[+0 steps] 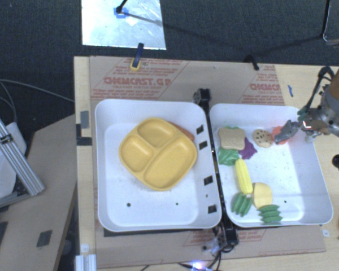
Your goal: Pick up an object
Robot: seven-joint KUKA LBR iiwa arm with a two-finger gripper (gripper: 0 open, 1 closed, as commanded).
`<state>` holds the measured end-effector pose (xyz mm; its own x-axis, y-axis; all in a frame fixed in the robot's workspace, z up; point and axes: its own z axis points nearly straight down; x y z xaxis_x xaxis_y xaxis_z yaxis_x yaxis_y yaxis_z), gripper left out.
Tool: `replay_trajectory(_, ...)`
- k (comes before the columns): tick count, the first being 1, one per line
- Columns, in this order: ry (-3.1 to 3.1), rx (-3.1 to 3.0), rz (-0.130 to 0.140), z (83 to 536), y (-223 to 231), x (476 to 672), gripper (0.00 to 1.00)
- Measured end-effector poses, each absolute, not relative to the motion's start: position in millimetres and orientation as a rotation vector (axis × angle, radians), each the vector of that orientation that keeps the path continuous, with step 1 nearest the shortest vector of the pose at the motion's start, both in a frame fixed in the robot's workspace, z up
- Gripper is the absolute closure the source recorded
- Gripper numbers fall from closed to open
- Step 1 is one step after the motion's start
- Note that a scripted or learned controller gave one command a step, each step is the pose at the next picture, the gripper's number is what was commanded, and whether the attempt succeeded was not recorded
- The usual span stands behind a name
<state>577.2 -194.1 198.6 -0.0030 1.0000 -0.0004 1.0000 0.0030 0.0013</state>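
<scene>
My gripper point(289, 130) hangs over the far right part of the right bin point(305, 176), reaching in from the right. A small red-orange piece point(279, 134) lies right at its tip; whether it is held is not clear. Just left of it rests a speckled cookie point(263, 138). Further left are a bread slice point(233, 138), a purple piece point(249, 148) and a green leafy piece point(227, 156). A corn cob point(243, 176), a yellow block point(263, 195) and two green pods point(241, 204) point(269, 213) lie towards the front.
The left bin point(110, 196) holds a yellow divided plate point(158, 153) with a reddish edge point(187, 133) peeking out behind it. A black divider point(213, 168) runs between the bins. The right bin's front right floor is bare.
</scene>
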Motion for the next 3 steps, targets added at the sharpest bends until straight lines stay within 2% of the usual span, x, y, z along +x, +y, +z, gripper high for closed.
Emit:
replay_trajectory(1,2.231,2.227,-0.005,80,-146,526.5,0.0)
replay_trajectory(2,2.22,2.219,0.002,105,-160,532.9,0.0)
replay_trajectory(3,2.214,2.225,-0.001,85,-210,484.9,0.0)
